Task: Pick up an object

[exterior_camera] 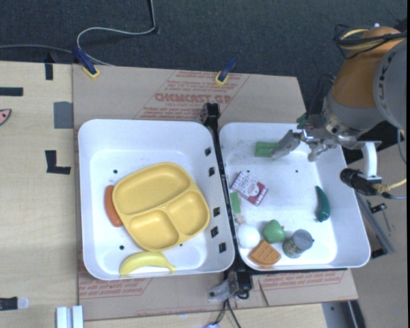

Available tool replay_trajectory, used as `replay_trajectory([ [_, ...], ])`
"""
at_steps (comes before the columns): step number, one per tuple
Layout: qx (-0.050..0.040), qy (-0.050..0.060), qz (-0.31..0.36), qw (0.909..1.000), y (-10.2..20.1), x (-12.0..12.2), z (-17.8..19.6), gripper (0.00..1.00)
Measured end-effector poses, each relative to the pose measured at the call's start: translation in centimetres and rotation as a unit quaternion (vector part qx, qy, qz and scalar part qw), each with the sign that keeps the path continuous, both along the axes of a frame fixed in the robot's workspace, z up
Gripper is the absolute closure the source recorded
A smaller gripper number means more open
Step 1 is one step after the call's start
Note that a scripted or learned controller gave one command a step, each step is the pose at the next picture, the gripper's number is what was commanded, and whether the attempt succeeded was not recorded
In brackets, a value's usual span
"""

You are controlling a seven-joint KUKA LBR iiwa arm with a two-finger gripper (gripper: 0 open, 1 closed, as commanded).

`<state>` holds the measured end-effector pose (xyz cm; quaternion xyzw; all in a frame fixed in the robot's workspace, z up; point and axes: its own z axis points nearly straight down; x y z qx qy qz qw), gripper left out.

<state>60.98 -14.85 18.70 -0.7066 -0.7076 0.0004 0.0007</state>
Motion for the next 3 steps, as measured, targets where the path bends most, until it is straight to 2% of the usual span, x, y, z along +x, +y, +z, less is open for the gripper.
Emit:
replay_trajectory([
  [1, -0.0012, -0.005, 0.000, 1.0000, 2.02, 0.05, -9.56, 0.00],
  [2, -0.0004, -0.002, 0.000, 1.0000, 2.10, -0.08, -8.86, 1.00],
  [3, -0.0003, -0.002, 0.000, 1.0000, 2.10, -0.09, -8.88, 0.00],
])
